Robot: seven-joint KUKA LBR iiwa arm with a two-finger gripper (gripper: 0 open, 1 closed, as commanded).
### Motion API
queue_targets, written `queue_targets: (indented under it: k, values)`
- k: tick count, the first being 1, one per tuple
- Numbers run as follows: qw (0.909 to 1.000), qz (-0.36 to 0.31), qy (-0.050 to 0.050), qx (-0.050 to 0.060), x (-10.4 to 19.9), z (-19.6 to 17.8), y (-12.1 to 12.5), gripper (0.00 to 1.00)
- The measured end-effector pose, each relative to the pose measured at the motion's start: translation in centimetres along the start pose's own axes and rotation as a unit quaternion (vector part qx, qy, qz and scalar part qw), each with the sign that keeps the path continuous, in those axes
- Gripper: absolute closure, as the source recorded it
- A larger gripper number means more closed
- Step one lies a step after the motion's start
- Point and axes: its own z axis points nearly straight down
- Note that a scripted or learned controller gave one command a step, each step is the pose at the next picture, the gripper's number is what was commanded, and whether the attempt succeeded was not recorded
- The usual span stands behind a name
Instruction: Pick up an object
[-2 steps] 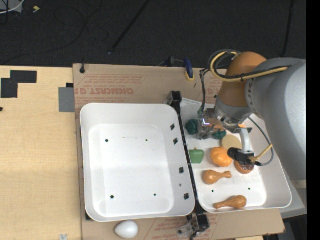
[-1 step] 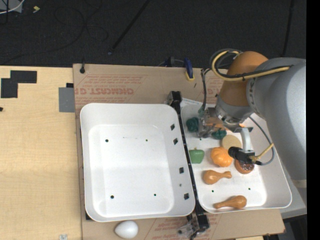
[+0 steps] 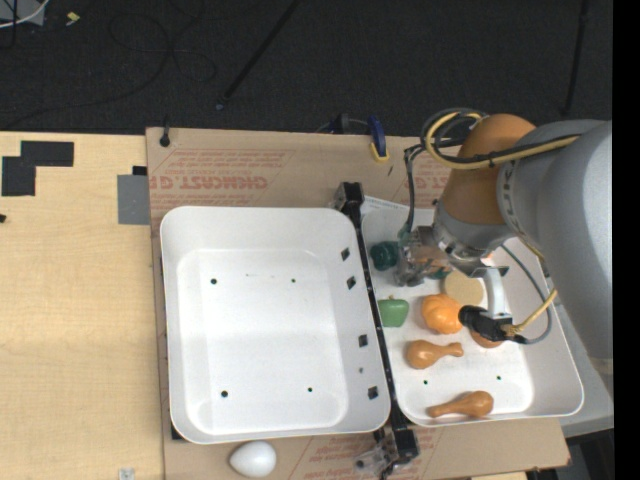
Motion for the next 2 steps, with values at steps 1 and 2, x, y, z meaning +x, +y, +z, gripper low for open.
queue_targets:
  k: [1, 2]
  values:
    - [1.0000, 0.000, 0.000, -0.001, 0.0, 0.0, 0.1, 0.00]
    - [1.0000, -0.001, 0.001, 0.001, 0.4, 0.1, -5.1, 0.00]
